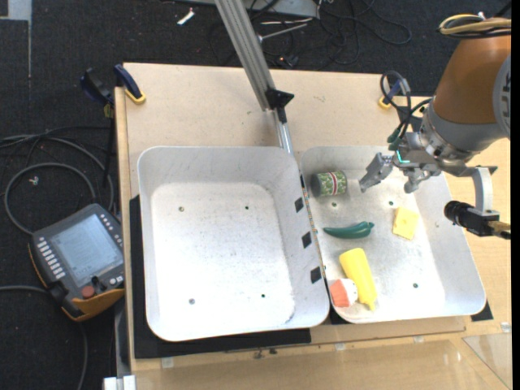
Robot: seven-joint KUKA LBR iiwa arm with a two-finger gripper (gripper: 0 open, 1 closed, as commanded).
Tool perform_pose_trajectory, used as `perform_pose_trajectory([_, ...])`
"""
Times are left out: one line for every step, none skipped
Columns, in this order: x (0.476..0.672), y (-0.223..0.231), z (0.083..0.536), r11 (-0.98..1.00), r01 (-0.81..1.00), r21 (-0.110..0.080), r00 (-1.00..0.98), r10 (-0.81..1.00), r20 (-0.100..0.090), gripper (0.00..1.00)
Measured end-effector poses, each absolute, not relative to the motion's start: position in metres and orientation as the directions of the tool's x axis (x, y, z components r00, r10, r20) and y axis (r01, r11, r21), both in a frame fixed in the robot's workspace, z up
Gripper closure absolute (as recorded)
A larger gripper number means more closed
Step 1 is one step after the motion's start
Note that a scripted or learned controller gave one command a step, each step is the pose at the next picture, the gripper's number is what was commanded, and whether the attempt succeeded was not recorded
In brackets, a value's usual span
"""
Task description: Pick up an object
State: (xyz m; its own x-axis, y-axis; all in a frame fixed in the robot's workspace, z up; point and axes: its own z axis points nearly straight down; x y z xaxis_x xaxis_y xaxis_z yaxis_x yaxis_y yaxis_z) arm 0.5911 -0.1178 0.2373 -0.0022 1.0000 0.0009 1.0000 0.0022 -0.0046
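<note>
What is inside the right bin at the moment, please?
The right bin holds a green can, a green pepper, a yellow block and a yellow bottle. The gripper covers some floor.

Open fingers (393,172) above the right bin (455,287), near a green can (331,184), pepper (349,230), yellow bottle (358,276) and block (405,223).

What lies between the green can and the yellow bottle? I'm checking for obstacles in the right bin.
In the camera view, a green pepper lies between the green can and the yellow bottle.
</note>
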Motion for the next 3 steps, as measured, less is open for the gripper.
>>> perform_pose_trajectory([0.592,-0.118,0.239,0.0,1.0,-0.001,0.0,1.0,0.0,0.0])
perform_pose_trajectory([0.585,-0.113,0.178,-0.001,1.0,-0.007,0.001,1.0,0.001,0.0])
perform_pose_trajectory([0.581,-0.117,0.133,-0.002,1.0,-0.005,0.002,1.0,0.0,0.0])
